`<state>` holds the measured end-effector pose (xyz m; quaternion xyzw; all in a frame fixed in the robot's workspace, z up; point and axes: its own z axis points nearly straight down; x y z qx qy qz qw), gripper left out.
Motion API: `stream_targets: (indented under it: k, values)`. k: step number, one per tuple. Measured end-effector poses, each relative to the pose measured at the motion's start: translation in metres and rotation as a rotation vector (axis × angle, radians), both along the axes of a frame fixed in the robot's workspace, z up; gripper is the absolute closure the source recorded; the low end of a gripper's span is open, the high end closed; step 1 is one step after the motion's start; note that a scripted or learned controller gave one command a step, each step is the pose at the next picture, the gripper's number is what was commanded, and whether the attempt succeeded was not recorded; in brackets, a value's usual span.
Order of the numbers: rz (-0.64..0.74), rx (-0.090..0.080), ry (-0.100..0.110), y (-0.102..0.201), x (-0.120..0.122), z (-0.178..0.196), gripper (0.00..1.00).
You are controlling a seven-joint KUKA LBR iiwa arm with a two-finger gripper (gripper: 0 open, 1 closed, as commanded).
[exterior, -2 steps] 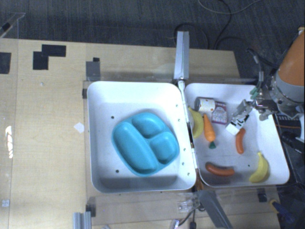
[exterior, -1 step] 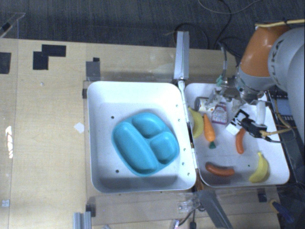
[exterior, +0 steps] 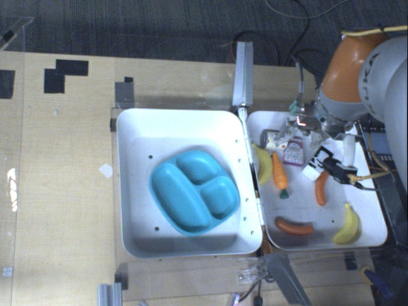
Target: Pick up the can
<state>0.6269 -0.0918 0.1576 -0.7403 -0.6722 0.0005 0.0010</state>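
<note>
Partly hidden: end effector (exterior: 299, 131), state cannot be told.
Can (exterior: 292, 152): seen at right bin's (exterior: 376, 231) top, just beneath the end effector; label blurred.
Arm (exterior: 366, 75): cut off at right.

Glossy turquoise plastic divided tray (exterior: 194, 190) gleamed in the smooth white plastic left bin (exterior: 137, 139); pale wooden bench (exterior: 57, 171) looked matt.

bins: 2 (exterior: 127, 171) (exterior: 376, 234) | blue tray: 1 (exterior: 194, 190) | carrot: 1 (exterior: 279, 172) | bananas: 2 (exterior: 347, 225) (exterior: 262, 164) | sausages: 2 (exterior: 294, 227) (exterior: 321, 189) | can: 1 (exterior: 293, 152)
</note>
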Motion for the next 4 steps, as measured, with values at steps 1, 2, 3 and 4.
stream_targets:
  k: [1, 2, 3, 4]
  values:
    - [-0.176, -0.006, 0.011, -0.001, 0.014, -0.069, 0.00]
    - [-0.436, 0.002, 0.079, 0.000, 0.029, -0.069, 0.00]
    - [-0.429, 0.000, 0.068, 0.000, 0.032, -0.056, 1.00]
    - [-0.579, -0.002, -0.003, -0.042, 0.042, 0.084, 1.00]
